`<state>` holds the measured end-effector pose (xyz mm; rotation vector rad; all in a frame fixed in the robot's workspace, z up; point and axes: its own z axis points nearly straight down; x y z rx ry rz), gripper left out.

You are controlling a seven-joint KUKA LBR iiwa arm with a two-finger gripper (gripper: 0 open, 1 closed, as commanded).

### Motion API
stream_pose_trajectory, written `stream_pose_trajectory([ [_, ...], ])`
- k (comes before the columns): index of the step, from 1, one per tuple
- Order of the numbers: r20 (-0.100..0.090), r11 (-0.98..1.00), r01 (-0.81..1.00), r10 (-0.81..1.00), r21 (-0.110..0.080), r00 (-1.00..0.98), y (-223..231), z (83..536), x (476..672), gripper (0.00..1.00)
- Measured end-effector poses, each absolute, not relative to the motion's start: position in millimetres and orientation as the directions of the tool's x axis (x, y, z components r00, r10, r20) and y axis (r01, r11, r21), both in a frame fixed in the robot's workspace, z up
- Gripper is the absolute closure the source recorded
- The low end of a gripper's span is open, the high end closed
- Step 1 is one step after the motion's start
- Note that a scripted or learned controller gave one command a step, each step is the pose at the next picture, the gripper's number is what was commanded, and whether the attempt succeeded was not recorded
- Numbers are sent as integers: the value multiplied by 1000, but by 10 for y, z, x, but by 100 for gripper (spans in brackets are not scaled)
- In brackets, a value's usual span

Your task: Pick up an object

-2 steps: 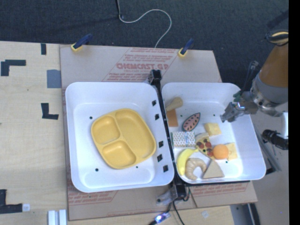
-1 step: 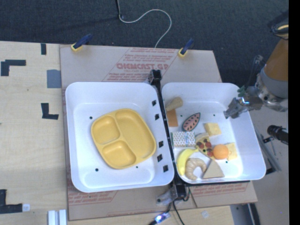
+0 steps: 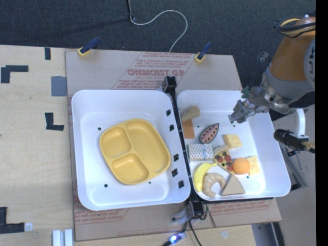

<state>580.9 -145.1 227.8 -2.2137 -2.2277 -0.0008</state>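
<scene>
The right bin (image 3: pixel 266 152) holds several toy foods: a tan bread piece (image 3: pixel 190 113), an orange wedge (image 3: pixel 188 129), a pink-and-dark fish-like piece (image 3: pixel 208 133), a yellow cheese cube (image 3: pixel 232 141), a white checked block (image 3: pixel 200 151), a pizza slice (image 3: pixel 222 158), an orange ball (image 3: pixel 241 166), a banana (image 3: pixel 201 172), a croissant (image 3: pixel 213 182) and a tan triangular slice (image 3: pixel 233 186). My gripper (image 3: pixel 240 113) hangs over the bin's upper right part, above bare floor and apart from the food. Nothing shows between its fingers.
The left bin (image 3: pixel 84 137) holds a yellow three-compartment plate (image 3: pixel 134 150). A black divider (image 3: pixel 177 137) runs between the bins. Both sit on a cardboard sheet (image 3: pixel 148 70) held by clamps. A white cable (image 3: pixel 159 17) loops behind the bench.
</scene>
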Motion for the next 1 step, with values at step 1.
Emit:
stream_pose_trajectory([
  [1, 1, 6, 1000, 1000, 0, -6, -1093, 2176, 6185, 100],
])
